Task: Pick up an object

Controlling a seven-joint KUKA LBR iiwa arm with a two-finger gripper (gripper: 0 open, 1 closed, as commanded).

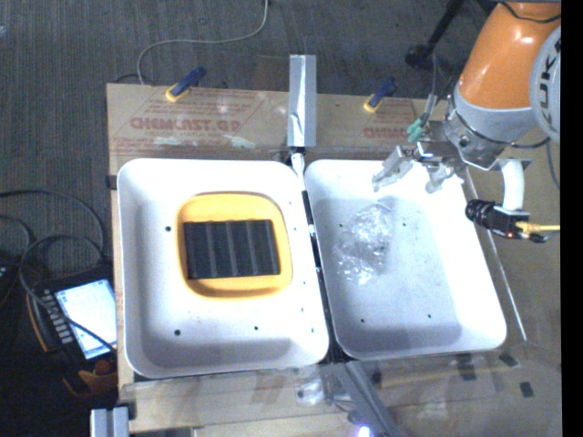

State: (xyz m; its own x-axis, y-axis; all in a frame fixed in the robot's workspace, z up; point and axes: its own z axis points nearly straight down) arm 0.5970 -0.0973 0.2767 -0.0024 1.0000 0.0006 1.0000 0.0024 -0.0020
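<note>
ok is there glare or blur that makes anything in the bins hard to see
In the camera view the clear crumpled plastic nearly washes out against the bright right bin; the yellow tray in the left bin reads sharply; the gripper looks slightly soft.

Single fixed cam above my bench, looking down at a slant. Left bin [137,244] and right bin [474,308] both fit in frame, side by side across the middle. Far enough back to catch the cardboard backing [209,121] beyond the bins and dark floor [55,44] around it. My arm [510,53] enters from the upper right corner.
</note>
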